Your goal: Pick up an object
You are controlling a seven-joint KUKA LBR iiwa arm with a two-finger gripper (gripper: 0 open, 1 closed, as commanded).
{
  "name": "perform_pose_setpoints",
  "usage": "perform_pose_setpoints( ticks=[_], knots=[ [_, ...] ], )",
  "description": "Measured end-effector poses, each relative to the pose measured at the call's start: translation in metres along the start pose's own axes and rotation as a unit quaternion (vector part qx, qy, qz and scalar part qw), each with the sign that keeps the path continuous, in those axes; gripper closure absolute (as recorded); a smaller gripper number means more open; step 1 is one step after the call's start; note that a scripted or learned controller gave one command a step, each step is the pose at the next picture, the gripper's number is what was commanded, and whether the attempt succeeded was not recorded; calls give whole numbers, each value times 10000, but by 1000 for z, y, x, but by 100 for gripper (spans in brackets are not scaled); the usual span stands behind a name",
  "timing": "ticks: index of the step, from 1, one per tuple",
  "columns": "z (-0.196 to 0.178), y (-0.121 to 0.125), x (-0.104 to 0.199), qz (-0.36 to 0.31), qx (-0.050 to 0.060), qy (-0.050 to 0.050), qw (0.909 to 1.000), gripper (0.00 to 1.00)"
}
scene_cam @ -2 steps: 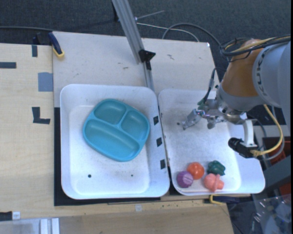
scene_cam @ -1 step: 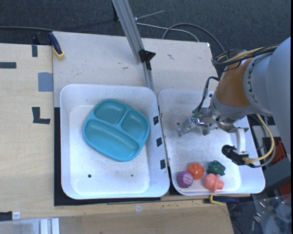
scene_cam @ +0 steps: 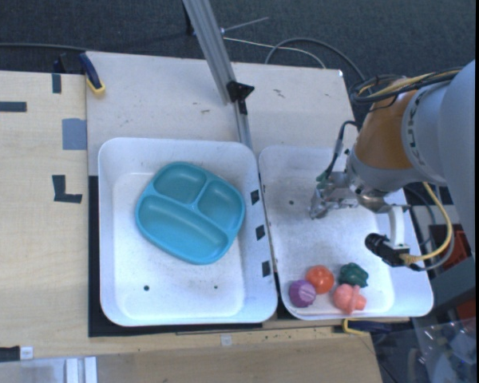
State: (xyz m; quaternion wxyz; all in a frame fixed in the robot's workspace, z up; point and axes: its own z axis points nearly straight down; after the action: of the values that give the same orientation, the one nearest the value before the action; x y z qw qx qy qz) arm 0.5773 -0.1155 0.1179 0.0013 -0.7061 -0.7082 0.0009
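Pincer (scene_cam: 323, 206) sits low over the right bin (scene_cam: 291, 170), near its upper middle. Tips are small and blurred against the white floor; can't tell from this angle what state they're in, and nothing is visible between them. The arm's bulk (scene_cam: 431, 134) cuts off the bin's right rim. Toys lie well below the pincer, clustered at the bin's near edge: orange piece (scene_cam: 320, 278), purple one (scene_cam: 302, 294) touching it down-left, dark green one (scene_cam: 353, 274) to the right, pink-orange one (scene_cam: 348, 298) under that. Exact shapes hard to make out. Left of the pincer, in the other bin (scene_cam: 116, 238), a blue divided plate (scene_cam: 191, 211). Metal pole (scene_cam: 211, 38) slants up-left.
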Motion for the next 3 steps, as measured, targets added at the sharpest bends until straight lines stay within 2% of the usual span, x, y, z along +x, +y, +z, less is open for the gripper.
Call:
perform_pose_setpoints(
  ticks=[2, 3],
  knots=[
    [-91, 1, -3, 12, -32, -7, 10000, 100],
    [-108, 1, -3, 6, -21, -3, 10000, 100]
  ],
)
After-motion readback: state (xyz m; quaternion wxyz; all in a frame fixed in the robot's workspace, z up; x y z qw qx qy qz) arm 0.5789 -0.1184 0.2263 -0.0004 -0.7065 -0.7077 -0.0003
